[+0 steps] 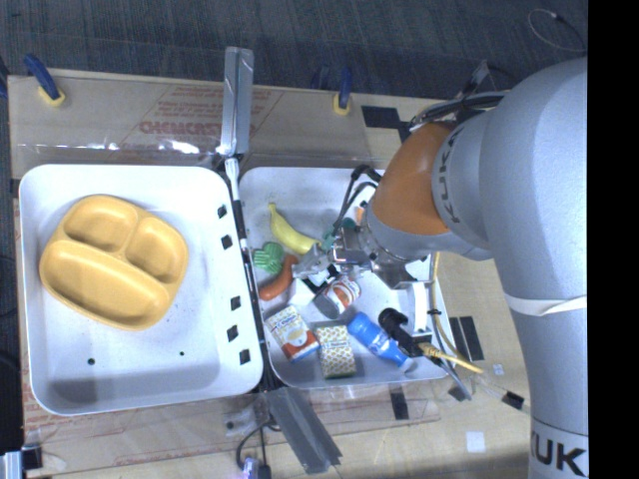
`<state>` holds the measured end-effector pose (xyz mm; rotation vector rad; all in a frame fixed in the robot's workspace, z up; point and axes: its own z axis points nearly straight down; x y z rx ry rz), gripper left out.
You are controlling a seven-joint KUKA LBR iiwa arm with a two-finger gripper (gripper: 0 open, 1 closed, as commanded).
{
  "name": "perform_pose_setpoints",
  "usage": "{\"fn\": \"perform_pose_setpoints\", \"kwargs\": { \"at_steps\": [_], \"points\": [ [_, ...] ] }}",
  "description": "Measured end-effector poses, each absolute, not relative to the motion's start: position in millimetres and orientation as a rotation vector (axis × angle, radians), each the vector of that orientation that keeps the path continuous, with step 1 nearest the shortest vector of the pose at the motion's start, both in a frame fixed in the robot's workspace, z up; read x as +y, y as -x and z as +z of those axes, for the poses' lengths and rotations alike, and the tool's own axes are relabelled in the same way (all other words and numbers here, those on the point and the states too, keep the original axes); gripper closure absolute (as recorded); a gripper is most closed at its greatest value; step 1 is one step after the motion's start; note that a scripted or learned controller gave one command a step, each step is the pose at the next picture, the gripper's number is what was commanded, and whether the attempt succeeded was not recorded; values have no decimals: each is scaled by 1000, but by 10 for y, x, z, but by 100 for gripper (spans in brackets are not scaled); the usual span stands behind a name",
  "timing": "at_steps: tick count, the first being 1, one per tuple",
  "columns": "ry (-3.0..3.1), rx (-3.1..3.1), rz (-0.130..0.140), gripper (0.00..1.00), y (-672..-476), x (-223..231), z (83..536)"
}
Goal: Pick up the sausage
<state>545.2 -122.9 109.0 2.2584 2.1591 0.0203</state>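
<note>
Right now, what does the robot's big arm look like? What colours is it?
The arm is fat, round and smooth, mostly shiny grey. An orange band wraps it just above the wrist, and dark letters mark its lower part. Thin black cables loop beside the wrist. Its gripper is small, dark metal.

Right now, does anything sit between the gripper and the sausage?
Nothing visible does. The gripper hangs just right of the sausage in the right bin. The green toy touches the sausage's upper end, the banana lies above, and a small carton lies below it.
</note>
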Motion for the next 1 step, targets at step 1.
{"fn": "perform_pose_setpoints", "kwargs": {
  "at_steps": [1],
  "points": [
    [-2452,1954,10,0,-5542,-951,952]
  ]
}}
